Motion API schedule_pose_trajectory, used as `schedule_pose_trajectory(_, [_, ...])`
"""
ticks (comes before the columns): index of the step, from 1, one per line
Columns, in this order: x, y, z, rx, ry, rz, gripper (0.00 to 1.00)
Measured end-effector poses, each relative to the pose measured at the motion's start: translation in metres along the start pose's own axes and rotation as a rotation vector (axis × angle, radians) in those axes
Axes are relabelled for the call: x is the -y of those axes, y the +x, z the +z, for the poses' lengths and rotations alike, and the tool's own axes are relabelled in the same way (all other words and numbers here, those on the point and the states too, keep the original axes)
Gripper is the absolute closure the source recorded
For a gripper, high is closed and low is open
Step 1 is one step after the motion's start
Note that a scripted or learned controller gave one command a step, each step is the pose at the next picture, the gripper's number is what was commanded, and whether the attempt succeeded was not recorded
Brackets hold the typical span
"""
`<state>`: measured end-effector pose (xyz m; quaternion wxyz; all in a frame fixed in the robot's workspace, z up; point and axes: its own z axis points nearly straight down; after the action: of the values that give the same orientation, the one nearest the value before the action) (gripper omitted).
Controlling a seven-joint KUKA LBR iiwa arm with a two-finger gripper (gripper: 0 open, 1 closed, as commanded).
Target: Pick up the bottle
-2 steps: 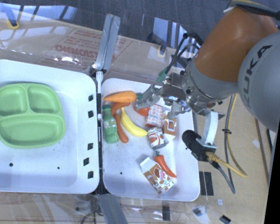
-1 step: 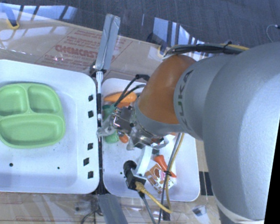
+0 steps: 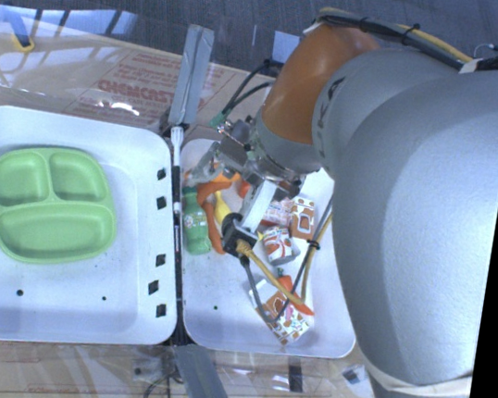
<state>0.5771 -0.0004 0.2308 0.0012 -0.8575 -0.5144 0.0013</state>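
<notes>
The bottle [image 3: 195, 224] is small and green with a pale label. It lies in the right bin [image 3: 210, 323], lengthwise against the bin's left wall. The arm's wrist hangs over the far part of this bin, and my gripper [image 3: 225, 173] points down into the heap of things just behind and to the right of the bottle. The wrist and the clutter hide the gripper's tips. Nothing shows the bottle lifted; it rests on the bin floor.
Orange and yellow toy food pieces [image 3: 218, 200] lie right beside the bottle. Several printed snack packets [image 3: 285, 220] fill the bin's middle, and another packet [image 3: 289, 322] lies at the near right. A green divided plate [image 3: 49, 204] sits in the left bin [image 3: 53, 312].
</notes>
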Motion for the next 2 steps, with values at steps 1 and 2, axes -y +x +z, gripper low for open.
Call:
schedule_pose_trajectory(1, [0.074,0.0,-0.17,-0.001,-0.002,-0.185,0.0])
schedule_pose_trajectory(2, [0.035,-0.066,-0.088,0.001,0.001,-0.144,0.0])
